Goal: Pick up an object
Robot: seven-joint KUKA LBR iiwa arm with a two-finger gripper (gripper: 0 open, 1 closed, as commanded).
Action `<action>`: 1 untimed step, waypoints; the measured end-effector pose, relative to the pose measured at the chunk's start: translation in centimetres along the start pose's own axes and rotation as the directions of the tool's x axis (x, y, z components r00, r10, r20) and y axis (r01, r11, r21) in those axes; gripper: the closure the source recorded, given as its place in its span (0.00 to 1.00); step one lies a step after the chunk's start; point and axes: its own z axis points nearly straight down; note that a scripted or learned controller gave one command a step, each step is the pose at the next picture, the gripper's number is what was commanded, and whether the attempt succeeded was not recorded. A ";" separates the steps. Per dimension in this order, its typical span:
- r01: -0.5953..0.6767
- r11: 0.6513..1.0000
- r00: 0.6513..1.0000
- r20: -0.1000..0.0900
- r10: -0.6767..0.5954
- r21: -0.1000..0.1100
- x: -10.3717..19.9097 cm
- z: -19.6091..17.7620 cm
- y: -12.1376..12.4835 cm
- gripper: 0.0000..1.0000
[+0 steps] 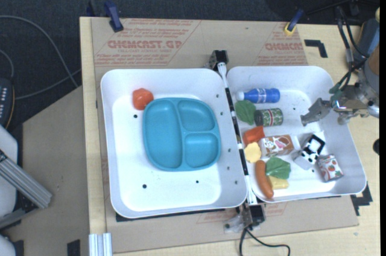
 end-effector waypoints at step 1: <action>0.001 1.000 1.000 -0.002 -0.001 0.003 4.8 9.8 2.2 0.00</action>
